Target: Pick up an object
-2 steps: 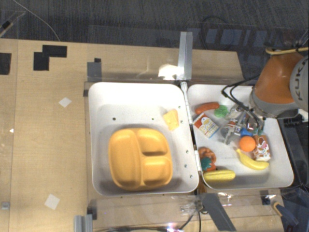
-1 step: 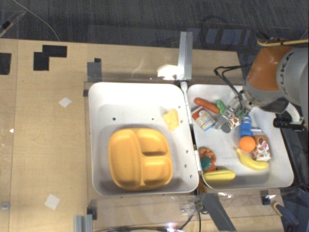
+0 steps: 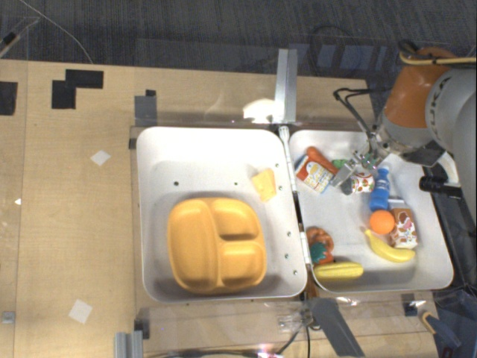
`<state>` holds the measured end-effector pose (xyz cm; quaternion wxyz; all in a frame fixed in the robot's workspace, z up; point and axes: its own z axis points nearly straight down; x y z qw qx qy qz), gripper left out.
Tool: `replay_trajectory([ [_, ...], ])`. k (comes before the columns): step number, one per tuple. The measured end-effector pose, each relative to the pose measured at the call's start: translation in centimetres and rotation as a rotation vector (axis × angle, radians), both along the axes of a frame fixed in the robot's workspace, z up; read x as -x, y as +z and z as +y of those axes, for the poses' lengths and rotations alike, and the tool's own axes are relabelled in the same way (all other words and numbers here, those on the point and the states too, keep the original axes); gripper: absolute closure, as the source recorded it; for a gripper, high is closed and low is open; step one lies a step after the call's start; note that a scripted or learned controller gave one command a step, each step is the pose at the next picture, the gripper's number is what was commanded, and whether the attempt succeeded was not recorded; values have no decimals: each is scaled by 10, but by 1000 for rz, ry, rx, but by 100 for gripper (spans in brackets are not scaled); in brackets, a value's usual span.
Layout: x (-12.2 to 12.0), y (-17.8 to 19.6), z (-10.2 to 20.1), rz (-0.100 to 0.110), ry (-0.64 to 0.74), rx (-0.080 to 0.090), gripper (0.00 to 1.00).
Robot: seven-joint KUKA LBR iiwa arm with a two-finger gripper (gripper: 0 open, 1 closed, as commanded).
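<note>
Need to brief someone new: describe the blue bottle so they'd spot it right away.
Look in the right white bin, near its middle. The blue bottle stands just above the orange ball and right of the pincer. It is the one blue thing in that bin, slim with a white cap.

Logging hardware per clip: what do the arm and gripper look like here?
The arm is grey and rounded, with an orange band above the wrist. A thin black cable loops beside it. The gripper is small, metallic grey, over the right bin.
</note>
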<state>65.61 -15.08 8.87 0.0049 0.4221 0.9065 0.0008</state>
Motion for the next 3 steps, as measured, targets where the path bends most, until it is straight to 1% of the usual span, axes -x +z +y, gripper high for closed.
replay_trajectory([
  [1, 50, -1, -7, 0, -245, -4, 0],
  [2, -8, 37, -47, -5, -313, -3, 0],
  [3, 2, 3, -19, -5, -619, -7, 0],
])
